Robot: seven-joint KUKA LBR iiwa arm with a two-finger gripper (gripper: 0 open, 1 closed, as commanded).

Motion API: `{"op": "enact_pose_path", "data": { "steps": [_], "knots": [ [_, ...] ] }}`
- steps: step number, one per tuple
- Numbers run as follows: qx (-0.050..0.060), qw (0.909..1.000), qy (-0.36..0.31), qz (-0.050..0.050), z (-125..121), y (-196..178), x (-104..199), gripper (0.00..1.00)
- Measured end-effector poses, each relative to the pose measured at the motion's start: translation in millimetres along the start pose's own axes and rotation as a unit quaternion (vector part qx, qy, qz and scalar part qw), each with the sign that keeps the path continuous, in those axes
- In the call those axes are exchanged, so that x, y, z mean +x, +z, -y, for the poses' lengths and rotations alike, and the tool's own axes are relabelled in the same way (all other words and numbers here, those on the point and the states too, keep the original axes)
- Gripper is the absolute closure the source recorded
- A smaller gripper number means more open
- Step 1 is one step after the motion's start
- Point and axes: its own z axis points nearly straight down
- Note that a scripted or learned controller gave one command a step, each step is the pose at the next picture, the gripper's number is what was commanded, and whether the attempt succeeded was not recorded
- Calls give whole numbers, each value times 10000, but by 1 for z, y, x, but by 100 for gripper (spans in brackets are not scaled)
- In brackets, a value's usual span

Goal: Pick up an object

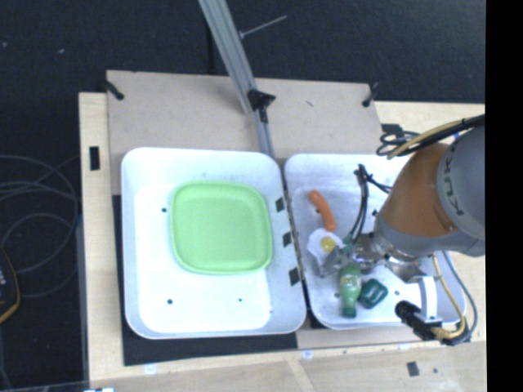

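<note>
Green plastic bottle (350,292) lying in the right bin (343,170), toward its near edge, cap end pointing up toward the gripper (347,260). Gripper low over the clutter, just above the bottle's top; open or closed: cannot tell, hidden by the wrist and cables. Nothing seen between the claws, so no pick confirmed. Teal block (373,293) just right of the bottle, touching or nearly so. Yellow-and-white piece (324,242) up and left of the bottle, orange carrot-like piece (324,209) farther up. Light green square plate (221,227) well left of the bottle, in the left bin (147,219). Judgement: approach done, grasp and lift left.
</note>
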Motion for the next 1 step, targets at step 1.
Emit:
{"op": "enact_pose_path", "data": {
  "steps": [1],
  "knots": [
    [-18, 10000, 6, -2, -1, -12, 0, 100]
  ]
}}
